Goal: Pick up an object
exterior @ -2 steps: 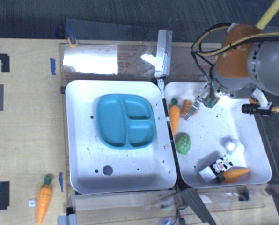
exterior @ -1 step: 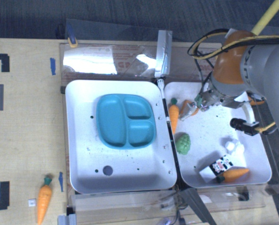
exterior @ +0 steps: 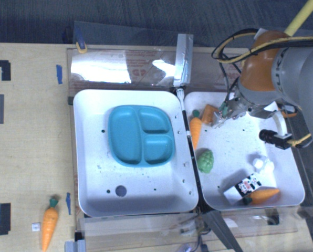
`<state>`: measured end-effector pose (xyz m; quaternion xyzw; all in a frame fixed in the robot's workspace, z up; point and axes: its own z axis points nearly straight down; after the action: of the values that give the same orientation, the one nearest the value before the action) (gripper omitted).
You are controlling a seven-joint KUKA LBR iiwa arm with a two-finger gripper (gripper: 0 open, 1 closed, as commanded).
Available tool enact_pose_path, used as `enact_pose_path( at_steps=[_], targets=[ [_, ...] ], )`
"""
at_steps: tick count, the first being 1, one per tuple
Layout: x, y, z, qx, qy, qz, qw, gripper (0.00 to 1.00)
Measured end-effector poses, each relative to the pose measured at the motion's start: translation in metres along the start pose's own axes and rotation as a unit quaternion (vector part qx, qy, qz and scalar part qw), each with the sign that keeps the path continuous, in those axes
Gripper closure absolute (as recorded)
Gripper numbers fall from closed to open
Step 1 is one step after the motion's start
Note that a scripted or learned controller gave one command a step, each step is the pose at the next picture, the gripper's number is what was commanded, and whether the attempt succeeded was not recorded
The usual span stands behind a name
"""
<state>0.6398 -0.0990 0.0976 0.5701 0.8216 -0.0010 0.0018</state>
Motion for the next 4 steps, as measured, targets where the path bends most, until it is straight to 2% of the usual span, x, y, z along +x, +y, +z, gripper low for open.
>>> enact_pose_path(
  at_steps=[1, 2, 3, 4],
  targets=[
    [-0.003, 0.004, 0.01, -0.001, 0.001, -0.15, 0.9887, 1.0],
    [0.051, 0.047, -0.09, -0.003, 0.001, -0.072, 0.9974, 1.0],
    [0.035, 0.042, -0.086, 0.0, 0.001, -0.054, 0.9985, 1.0],
    [0.035, 0.042, -0.086, 0.0, 0.002, -0.054, 0.9985, 0.0]
  ],
)
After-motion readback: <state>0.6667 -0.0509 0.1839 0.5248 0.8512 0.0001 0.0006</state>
